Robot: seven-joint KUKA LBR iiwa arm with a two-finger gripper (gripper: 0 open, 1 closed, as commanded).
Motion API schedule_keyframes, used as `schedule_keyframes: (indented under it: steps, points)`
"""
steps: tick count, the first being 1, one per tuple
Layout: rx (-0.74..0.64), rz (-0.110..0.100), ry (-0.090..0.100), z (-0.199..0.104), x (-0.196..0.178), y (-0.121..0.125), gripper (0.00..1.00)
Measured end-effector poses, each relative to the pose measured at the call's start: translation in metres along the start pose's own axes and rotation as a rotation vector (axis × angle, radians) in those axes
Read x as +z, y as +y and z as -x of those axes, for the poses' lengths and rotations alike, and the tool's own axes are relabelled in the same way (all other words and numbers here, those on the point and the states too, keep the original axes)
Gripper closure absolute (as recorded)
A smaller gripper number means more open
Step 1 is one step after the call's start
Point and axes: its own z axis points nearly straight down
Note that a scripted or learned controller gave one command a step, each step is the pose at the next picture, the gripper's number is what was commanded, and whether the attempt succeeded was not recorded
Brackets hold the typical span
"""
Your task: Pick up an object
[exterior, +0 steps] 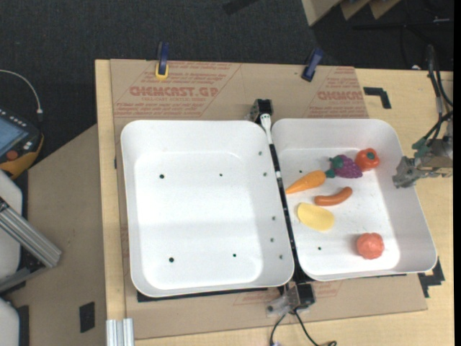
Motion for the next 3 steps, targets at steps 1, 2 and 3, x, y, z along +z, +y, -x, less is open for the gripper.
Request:
schedule_keyframes:
  steps: [1, 2, 3]
  points:
    - [-0.008, 0.0, 0.003, -0.071, 0.013, 0.045, 1.0]
    - [-0.009, 0.001, 0.004, -0.154, -0.005, 0.058, 1.0]
    - [0.008, -0.006, 0.001, -0.098, -0.032, -0.01, 1.0]
